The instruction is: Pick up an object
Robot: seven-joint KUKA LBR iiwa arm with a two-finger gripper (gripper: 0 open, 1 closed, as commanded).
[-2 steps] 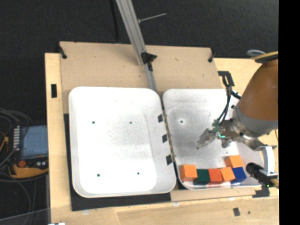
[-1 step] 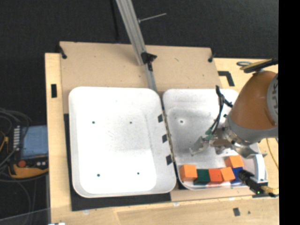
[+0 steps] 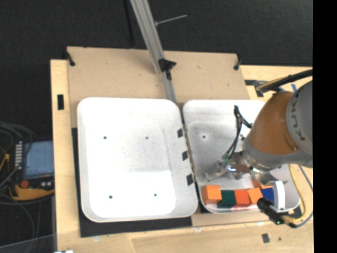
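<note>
Lighting: bright, even, from overhead. Left bin [image 3: 131, 157] near blown-out white, its floor faintly speckled, rim edges soft. Right bin [image 3: 208, 128] shows grey mottled sheen and patches of glare on its floor. Shadows: soft and short; a darker patch under the arm [image 3: 279, 130] falls across the right bin. Orange band on the arm carries a dull highlight. Desk [image 3: 152, 73] tan, evenly lit, low contrast. Surround beyond the desk very dark, little detail. Sharpness: moderate overall; fine grain and slight softness throughout; small parts near the wrist smeared and hard to resolve. Blocks [image 3: 237, 196] at the right bin's near edge saturated, edges slightly blurred. Edge distortion: slight.
</note>
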